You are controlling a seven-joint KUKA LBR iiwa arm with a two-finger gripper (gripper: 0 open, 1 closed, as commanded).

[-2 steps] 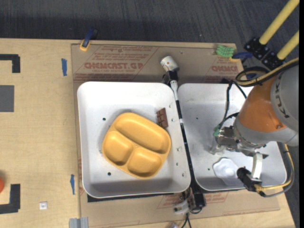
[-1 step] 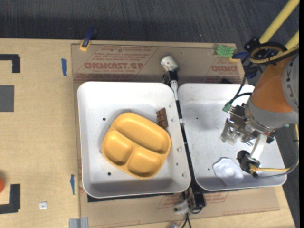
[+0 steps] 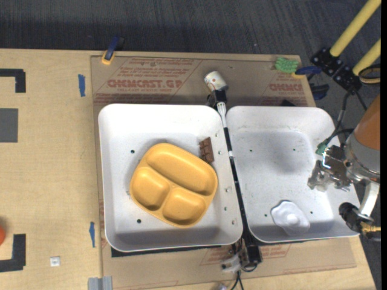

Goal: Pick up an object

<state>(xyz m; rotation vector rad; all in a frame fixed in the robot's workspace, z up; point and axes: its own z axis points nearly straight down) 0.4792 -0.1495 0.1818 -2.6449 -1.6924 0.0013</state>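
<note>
A yellow three-compartment plate (image 3: 173, 184) lies in the left bin (image 3: 115, 132). A small brown block (image 3: 206, 150) rests beside the plate's upper right edge, near the wall between the bins. A clear, whitish plastic piece (image 3: 289, 215) sits at the front of the right bin (image 3: 272, 125). My gripper (image 3: 325, 175) hangs over the right bin's right side, above and to the right of the plastic piece, with nothing seen in it.
A white clamp (image 3: 214, 82) sits behind the bins at the middle. Blue (image 3: 112, 48) and green (image 3: 284, 64) clips hold the cardboard sheet. Yellow poles (image 3: 357, 20) stand at the back right. Cables and a black connector (image 3: 351, 213) hang by the arm.
</note>
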